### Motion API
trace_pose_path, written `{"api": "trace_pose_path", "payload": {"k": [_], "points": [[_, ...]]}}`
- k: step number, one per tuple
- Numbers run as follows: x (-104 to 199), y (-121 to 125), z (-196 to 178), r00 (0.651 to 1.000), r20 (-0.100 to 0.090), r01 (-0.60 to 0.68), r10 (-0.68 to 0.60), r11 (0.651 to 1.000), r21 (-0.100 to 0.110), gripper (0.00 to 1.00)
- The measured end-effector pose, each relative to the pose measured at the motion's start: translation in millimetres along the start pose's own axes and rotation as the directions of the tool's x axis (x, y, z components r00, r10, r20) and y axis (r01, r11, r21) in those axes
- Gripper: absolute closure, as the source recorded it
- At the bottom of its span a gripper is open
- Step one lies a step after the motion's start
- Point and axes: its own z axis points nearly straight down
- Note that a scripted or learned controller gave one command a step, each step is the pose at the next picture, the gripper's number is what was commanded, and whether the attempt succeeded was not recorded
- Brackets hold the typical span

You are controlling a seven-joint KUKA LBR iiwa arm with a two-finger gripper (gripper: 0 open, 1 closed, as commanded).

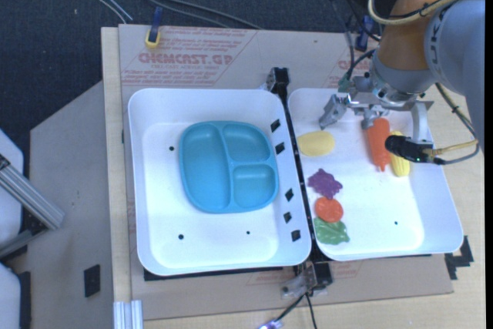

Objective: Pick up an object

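Observation:
My gripper (375,118) hangs over the back of the right bin (431,235), open, its two grey fingers (332,112) spread wide. An orange carrot-shaped toy (377,142) lies just below it, its upper end between the spread fingers, not gripped. A small yellow piece (400,166) sits against the carrot's right side. A yellow lemon-like toy (316,142) rests left of the carrot, near the left finger. Along the bin's left side lie a purple toy (325,182), a red-orange round toy (330,209) and a green toy (331,233).
The left bin (146,166) holds a blue divided plate (229,166). A black divider strip (283,158) runs between the bins. The bins stand on a cardboard sheet (192,58), with cables on the dark floor behind it.

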Motion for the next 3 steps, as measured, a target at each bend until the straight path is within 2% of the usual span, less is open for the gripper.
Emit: {"api": "trace_pose_path", "payload": {"k": [1, 2, 3], "points": [[-9.3, -3.8, 53.7, 1.000, 0.000, -0.001, 0.001, 1.000, 0.000, 0.00], [-8.9, -3.3, 62.7, 1.000, 0.000, 0.000, 0.000, 1.000, -0.004, 0.00], [-8.4, -1.6, 49.8, 1.000, 0.000, 0.000, 0.000, 1.000, -0.009, 1.00]]}}
